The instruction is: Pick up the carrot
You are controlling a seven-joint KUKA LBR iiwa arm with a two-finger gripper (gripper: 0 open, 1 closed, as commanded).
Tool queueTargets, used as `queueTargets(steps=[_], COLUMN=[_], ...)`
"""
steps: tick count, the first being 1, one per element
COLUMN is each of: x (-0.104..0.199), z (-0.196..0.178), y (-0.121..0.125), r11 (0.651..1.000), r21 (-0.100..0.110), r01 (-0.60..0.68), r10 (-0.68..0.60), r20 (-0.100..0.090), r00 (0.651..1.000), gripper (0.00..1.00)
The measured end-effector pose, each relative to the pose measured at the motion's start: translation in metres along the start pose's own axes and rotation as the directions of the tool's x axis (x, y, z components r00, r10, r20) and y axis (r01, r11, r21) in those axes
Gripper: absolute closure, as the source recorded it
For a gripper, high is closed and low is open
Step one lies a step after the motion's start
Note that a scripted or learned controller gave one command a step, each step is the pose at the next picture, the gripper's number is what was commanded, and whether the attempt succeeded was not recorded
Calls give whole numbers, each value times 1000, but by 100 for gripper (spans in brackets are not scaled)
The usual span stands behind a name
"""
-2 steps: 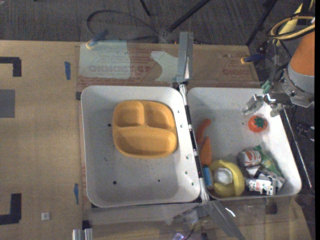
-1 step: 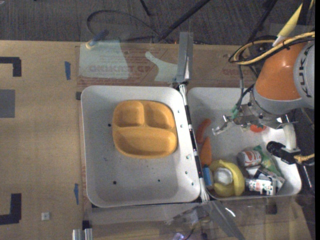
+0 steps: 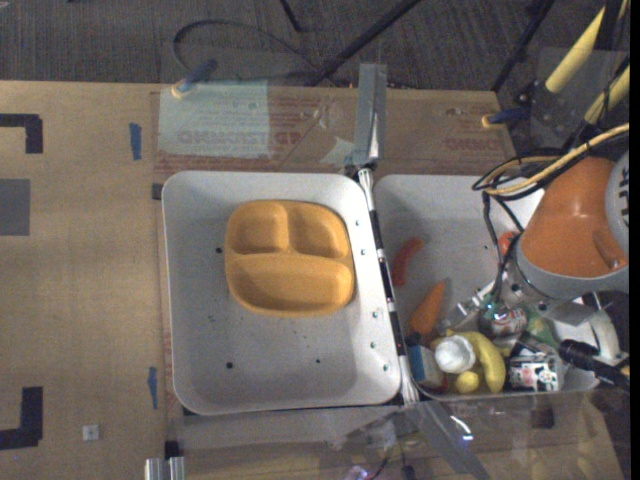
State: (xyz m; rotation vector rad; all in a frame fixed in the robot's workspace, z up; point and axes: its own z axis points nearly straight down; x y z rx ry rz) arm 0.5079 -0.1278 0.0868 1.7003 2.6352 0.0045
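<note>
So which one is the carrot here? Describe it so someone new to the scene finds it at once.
Start at the right-hand white bin, the one without the orange divided plate. The carrot lies near that bin's left wall, just above the cluttered pile holding a banana. It is a tapered orange piece; the smaller red-orange chili-like piece above it is thinner and curved.

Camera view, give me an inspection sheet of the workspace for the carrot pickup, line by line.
Surface: bench bearing left bin and right bin.
Job's things: carrot lying in the right bin, apart from the tool.
Clutter: orange divided plate in the left bin; red pepper, banana and small packages in the right bin.
Tool: hidden under the arm; state cannot be told.
Cables: yellow and black cables by the arm.
Surroundings: stand legs on dark floor.
</note>
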Motion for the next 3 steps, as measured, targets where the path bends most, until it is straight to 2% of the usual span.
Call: queueTargets(steps=[1, 2, 3], x=[-1, 32, 6], z=[-11, -144, -209], y=[2, 58, -14], r11=[1000, 997, 997], r21=[-6, 2, 2], r01=[-2, 82, 82], r10=[2, -82, -82], r20=[3, -1, 0], r00=[1000, 997, 997], gripper=[100, 100, 100])
